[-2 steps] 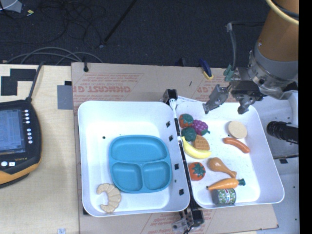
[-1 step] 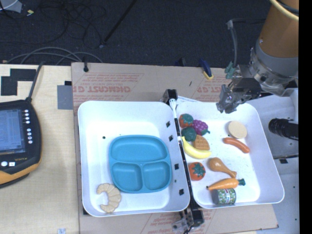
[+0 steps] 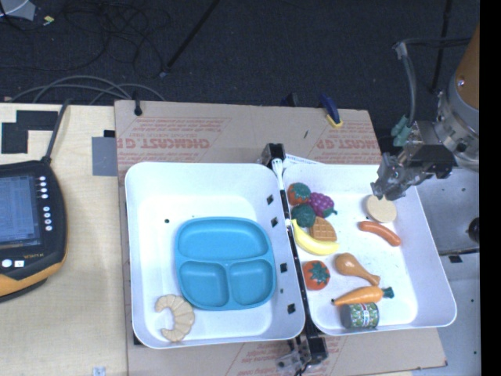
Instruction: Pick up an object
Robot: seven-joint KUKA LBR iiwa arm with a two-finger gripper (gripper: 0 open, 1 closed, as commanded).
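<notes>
My gripper (image 3: 387,185) hangs over the far right part of the right bin (image 3: 434,288), coming in from the right edge. Just below its tip lies a flat round beige disc (image 3: 381,210); whether the two touch is unclear. A red-orange sausage (image 3: 380,233) lies right in front of the disc. Further into the bin are purple grapes (image 3: 321,204), a waffle (image 3: 322,229), a banana (image 3: 308,244), a drumstick (image 3: 356,267), a tomato (image 3: 316,274), a carrot (image 3: 360,295) and a small can (image 3: 359,316).
The left bin (image 3: 149,210) holds a blue divided plate (image 3: 225,262) and a croissant (image 3: 176,316) at its front left corner. A black divider (image 3: 283,233) runs between the bins. A teach pendant (image 3: 27,225) lies on the bench at far left.
</notes>
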